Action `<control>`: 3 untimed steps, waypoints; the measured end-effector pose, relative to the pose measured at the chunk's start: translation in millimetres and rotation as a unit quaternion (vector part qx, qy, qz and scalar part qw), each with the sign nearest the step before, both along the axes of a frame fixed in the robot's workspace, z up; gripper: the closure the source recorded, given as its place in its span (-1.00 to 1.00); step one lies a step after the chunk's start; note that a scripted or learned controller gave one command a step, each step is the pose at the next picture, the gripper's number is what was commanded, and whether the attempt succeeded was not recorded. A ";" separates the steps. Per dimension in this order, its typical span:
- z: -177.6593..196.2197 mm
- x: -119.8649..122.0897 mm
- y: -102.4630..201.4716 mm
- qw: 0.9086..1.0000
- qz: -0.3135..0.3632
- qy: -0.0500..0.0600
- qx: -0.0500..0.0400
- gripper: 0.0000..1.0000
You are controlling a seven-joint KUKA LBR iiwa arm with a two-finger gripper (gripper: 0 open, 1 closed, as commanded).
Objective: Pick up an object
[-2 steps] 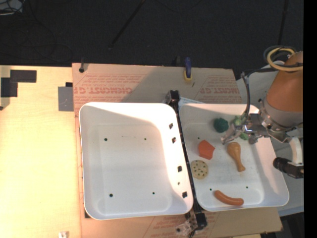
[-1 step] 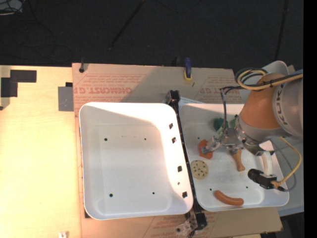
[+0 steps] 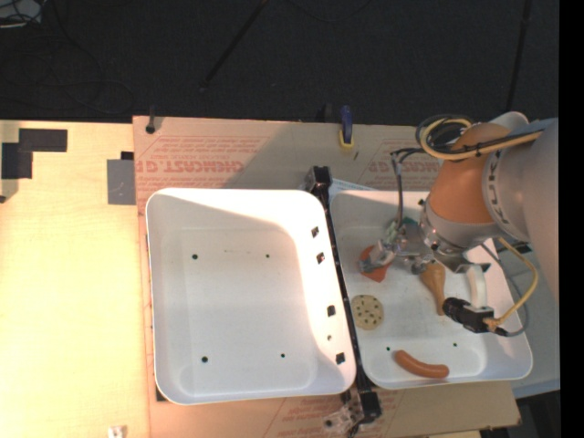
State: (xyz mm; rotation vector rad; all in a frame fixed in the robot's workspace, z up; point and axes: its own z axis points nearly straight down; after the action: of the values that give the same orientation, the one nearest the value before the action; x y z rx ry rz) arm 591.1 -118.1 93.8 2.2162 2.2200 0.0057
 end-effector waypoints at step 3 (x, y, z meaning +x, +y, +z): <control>218.8 54.9 125.6 1.000 0.003 0.000 0.001 1.00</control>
State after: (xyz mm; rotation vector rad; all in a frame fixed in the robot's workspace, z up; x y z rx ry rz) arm 646.0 7.5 312.6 2.2113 2.2273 0.0064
